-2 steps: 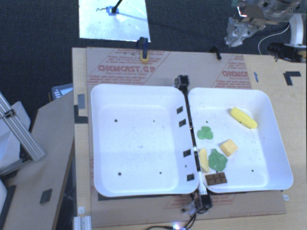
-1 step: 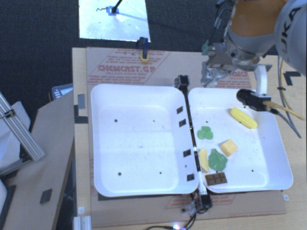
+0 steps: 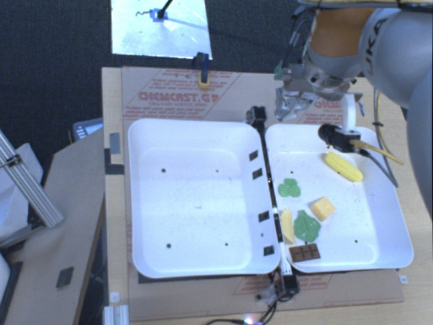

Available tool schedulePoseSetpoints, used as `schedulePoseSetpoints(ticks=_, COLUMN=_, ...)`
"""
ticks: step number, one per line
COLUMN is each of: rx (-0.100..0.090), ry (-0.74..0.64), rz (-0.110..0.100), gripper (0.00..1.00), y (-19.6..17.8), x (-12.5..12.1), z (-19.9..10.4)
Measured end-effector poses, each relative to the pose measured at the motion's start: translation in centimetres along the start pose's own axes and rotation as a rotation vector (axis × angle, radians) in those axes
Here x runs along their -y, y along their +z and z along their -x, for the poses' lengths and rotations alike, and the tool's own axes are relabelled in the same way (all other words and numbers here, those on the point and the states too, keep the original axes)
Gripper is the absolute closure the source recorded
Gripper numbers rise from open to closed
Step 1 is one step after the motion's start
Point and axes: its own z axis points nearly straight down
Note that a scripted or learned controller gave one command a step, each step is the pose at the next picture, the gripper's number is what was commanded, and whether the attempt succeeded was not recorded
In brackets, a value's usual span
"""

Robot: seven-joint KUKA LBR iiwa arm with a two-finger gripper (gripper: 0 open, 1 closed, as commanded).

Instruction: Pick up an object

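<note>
Pale board worktop (image 3: 115, 202) carries two shallow glossy white plastic bins, left bin (image 3: 196, 202) and right bin (image 3: 369, 215). Grey arm with orange band (image 3: 352, 19) is at upper right. Metal hand (image 3: 292, 105) sits over the right bin's far rim, nothing visibly gripped, opening can't tell. In the right bin: ribbed yellow corn cob (image 3: 344, 167), two lumpy green leaf pieces (image 3: 307, 227), yellow cube (image 3: 323, 208), segmented brown chocolate bar (image 3: 304, 252).

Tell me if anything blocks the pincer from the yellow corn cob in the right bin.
Nothing visible does. The pincer hangs over the far rim of the right bin. The corn cob lies on bare floor near it, apart from the green leaf and the cheese block.
</note>
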Motion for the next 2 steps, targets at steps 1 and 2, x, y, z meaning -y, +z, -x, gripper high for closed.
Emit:
schedulePoseSetpoints(ticks=1, rx=-0.001, ry=-0.005, rz=0.017, gripper=1.00, y=-14.0, x=-1.1, z=-0.2)
schedulePoseSetpoints(ticks=2, rx=-0.001, ry=-0.006, rz=-0.010, gripper=1.00, y=-1.6, x=0.9, z=-2.6)
